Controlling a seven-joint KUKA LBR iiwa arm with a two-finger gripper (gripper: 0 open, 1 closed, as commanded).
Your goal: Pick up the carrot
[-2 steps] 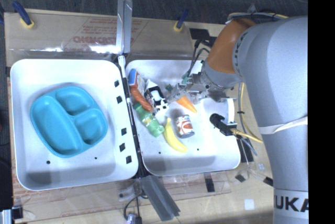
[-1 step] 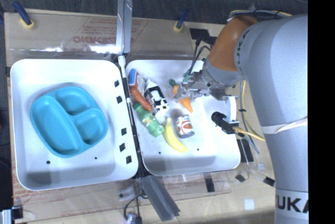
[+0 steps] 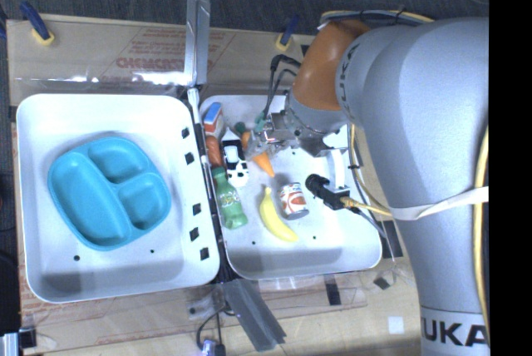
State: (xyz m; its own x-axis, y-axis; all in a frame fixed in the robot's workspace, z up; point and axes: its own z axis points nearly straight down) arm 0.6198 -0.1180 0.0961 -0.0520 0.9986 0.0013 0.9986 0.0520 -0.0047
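Reaching into the right bin (image 3: pixel 357 250) with the gripper (image 3: pixel 268 132), brought down low beyond the banana's (image 3: pixel 277 217) far tip, up the view. Cannot tell whether clenched or released: too small and too crowded by the wrist to read, so not counting anything as grasped. Finding the carrot (image 3: pixel 263 162) down on the bin floor, between the banana's far tip and the gripper, very close under the gripper; touching it or just apart, impossible to say. Judging the task as at the approach or the closing-in stage: positioned over the target, but nothing raised, with the grip itself, the lift and the clearing of the bin all left to do. Reading the carrot's long axis as slanted across the view, running from up-left down to the right, with the thin tip seemingly toward the can (image 3: pixel 293 200) that sits just beside the banana on the arm's side, and the thick end toward the gripper. Noting also a bottle (image 3: pixel 229 200) beside the banana on its other flank, near enough to crowd a sideways slip.
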